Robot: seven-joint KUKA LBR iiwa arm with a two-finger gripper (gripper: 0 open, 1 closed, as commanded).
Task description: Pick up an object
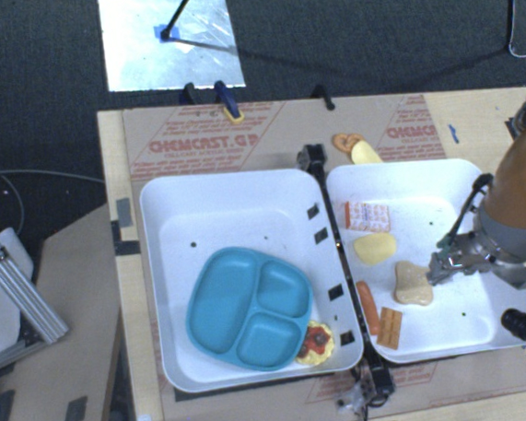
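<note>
The right bin (445, 173) holds a tan bread-like piece (411, 284), a pale yellow rounded item (375, 247), a white packet with red print (366, 214), an orange carrot-like stick (368, 303) and a brown wafer piece (388, 327). My gripper (442, 266) hangs low over the right bin, just right of the tan piece, its tips close to that piece's right edge. Nothing shows between its tips.
The left bin (197, 202) carries a blue divided tray (250, 307) and a small pizza-like toy (315, 341) at its front right corner. A yellow banana-like toy (364, 153) and an orange piece (344, 141) lie behind the right bin on the cardboard.
</note>
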